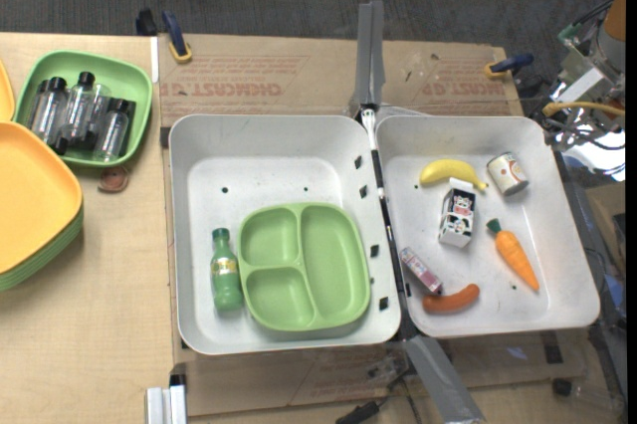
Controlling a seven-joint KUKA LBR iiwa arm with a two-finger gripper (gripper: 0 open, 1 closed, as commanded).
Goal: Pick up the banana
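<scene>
banana [450, 172] lies flat, upper left of the right bin [577, 308], just above a small carton [458, 216], near a can [509, 174] | claw state: cannot tell | judged best: descend from above, straddle the curved middle | open room toward the bin's far wall; carton crowds the near side

Arm [600, 64] at upper right edge — mostly cropped, cables trailing

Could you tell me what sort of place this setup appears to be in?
Probably a robotics lab: two white bins clamped to cardboard on a bench, toy food such as a banana and carrot, and loose cabling at the right.
</scene>
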